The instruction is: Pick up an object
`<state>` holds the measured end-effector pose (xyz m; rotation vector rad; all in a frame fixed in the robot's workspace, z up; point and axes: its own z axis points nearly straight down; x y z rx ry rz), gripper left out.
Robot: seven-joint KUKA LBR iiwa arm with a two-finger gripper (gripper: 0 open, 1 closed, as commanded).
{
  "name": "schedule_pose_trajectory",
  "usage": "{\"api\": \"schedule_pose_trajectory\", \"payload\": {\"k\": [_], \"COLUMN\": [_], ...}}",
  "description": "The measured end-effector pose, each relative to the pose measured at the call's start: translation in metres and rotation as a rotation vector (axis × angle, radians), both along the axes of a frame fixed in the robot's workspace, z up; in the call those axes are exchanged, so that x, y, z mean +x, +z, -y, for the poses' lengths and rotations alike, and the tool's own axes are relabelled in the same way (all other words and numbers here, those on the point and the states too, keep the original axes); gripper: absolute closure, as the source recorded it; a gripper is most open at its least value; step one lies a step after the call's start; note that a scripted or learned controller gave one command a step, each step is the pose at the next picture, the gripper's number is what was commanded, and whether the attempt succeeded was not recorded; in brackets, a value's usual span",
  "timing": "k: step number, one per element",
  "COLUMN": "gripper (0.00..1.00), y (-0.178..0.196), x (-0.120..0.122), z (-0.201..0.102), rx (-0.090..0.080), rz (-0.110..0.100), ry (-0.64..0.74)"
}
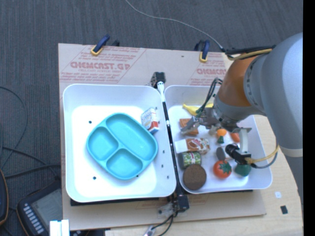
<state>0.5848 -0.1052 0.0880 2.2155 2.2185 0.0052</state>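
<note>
Grey arm (280,82) looms nearest, gripper (199,122) low in right bin (261,181) among toy food; jaw state cannot be told. Tomato (222,168) near front wall: probably light, smooth, rigid; grip across its middle.

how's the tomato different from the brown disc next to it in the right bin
Colour: the tomato is red with a green top; the brown disc is plain dark brown. Size: the disc looks wider than the tomato. Shape: the tomato is rounded, the disc looks flat. Place: the disc sits at the bin's near left corner, the tomato to its right. Both lie loose in the right bin, apart from the gripper.
</note>
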Motion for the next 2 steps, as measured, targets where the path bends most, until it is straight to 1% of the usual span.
{"api": "schedule_pose_trajectory", "payload": {"k": [1, 2], "gripper": [1.00, 0.00], "y": [0.0109, 0.0107], "x": [0.0008, 0.0007], "z": [0.0002, 0.0004], "rx": [-0.002, -0.002], "rz": [0.002, 0.002], "ry": [0.000, 0.000]}}
